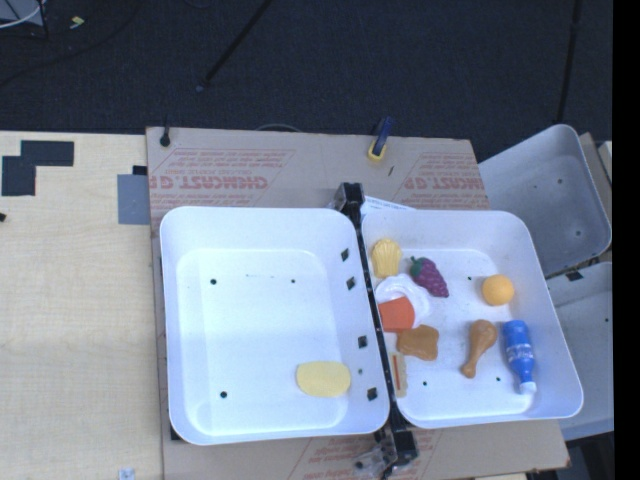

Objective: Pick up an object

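Note:
The left bin [190, 268] holds one thing, a flat yellow oval [323, 379] near its front right corner. Several toy foods lie in the right bin [545, 368]: a yellow corn piece [386, 258], purple grapes [429, 276], an orange ball [497, 290], an orange and white cup [397, 312], a brown chunk [418, 343], a tan drumstick [479, 347] and a blue bottle [518, 355] lying on its side by the right wall.
Both bins rest on a brown cardboard sheet [260, 173] on the pale wooden bench [70, 298]. A blue and yellow clamp [380, 140] grips the sheet's far edge. A grey metal plate [545, 193] leans at the right behind the right bin.

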Motion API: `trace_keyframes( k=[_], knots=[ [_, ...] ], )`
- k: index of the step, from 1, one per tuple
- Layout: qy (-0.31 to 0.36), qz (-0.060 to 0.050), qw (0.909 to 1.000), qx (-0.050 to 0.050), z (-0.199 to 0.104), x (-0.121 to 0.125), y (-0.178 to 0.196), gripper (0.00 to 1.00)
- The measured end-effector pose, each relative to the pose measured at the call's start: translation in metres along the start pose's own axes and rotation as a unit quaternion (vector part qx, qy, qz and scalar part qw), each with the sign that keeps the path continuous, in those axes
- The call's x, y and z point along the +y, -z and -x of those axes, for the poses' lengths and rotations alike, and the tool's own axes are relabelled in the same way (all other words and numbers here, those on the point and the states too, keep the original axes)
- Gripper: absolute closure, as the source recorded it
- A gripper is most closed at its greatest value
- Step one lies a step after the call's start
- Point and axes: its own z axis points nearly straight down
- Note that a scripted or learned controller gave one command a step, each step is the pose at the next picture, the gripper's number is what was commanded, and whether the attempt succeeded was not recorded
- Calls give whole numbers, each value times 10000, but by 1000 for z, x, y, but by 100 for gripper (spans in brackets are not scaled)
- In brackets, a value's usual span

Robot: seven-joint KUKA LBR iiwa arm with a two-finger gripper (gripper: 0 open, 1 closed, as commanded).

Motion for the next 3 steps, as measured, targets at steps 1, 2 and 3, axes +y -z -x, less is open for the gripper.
trace_keyframes(
  k=[1, 2, 3],
  knots=[
    [8, 91, 10000, -33, -5, -1, 94, 100],
    [-1, -4, 10000, 3, 0, 0, -9, 100],
    [7, 94, 9999, -36, -3, -1, 94, 100]
  ],
)
